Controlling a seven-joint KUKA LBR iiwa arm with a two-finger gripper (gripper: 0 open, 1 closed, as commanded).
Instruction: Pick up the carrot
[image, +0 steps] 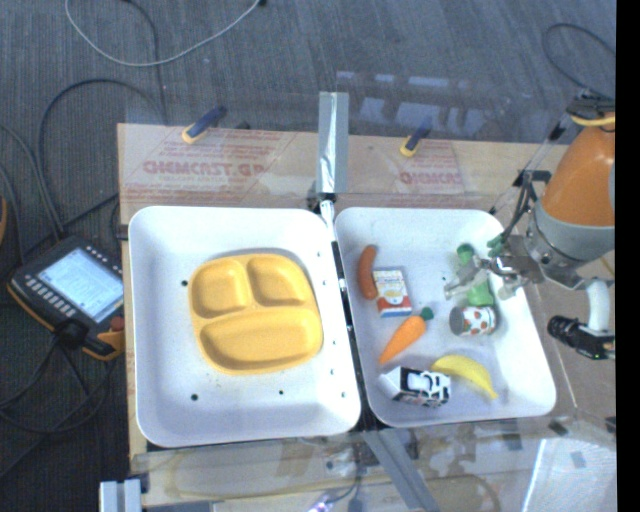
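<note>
One carrot (403, 336) lies mid right bin (520, 395), tip toward 7 o'clock, between carton (393, 292) and banana (470, 374). Gripper (478, 277) hovers at its 2 o'clock; jaw state: cannot tell. Approach step, I judge: next, shift toward 8 o'clock and descend.

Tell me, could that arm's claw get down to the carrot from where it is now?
Probably yes. The carrot lies uncovered in the right bin, and the gripper hovers over the same bin, up and to its right. The small carton sits close beside the carrot, so the grasp could be crowded.
</note>
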